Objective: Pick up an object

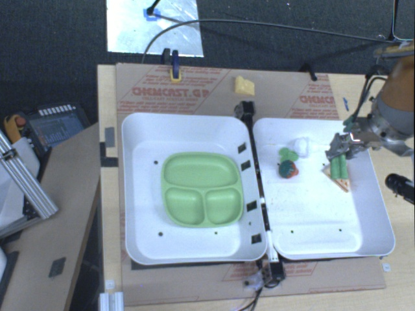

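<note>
Two white bins [188, 125], one green plate [201, 188].

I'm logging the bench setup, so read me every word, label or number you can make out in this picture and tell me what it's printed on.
"CHEMCAST G P", red print on the brown board under the bins, upper left.
"CHEMCAST", the same red print at upper right, partly covered.
Fainter red lines beneath both: too small to read.
Dark device at left: its screen and keys are too blurred to read.

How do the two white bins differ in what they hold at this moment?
The left bin holds one large green divided plate, lying flat. The right bin holds several small items: a white ball, a green-and-red toy and green sticks, with the gripper above them. Both are shallow and white.
</note>
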Controlling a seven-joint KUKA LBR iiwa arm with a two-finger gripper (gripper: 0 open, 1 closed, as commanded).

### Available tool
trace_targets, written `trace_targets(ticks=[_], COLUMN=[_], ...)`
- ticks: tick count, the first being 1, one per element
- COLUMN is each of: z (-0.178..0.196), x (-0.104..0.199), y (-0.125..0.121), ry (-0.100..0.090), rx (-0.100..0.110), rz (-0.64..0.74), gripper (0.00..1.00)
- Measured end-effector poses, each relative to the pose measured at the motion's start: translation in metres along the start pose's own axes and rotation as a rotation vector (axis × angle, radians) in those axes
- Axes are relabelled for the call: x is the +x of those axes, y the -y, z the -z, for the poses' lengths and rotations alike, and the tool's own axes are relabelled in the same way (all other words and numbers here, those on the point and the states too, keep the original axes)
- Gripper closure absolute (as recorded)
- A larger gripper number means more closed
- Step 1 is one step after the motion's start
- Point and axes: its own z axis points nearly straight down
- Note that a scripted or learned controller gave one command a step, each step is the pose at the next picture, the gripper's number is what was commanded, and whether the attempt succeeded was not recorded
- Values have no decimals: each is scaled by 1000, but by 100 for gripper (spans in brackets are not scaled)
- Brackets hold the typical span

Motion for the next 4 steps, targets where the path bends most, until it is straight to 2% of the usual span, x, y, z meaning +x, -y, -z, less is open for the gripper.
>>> trace_targets(ticks=[1,4], z=[-11,3], x=[58,236], y=[1,11], ry=[-3,-4], rx=[4,4], rz=[6,7], gripper=[100,100])
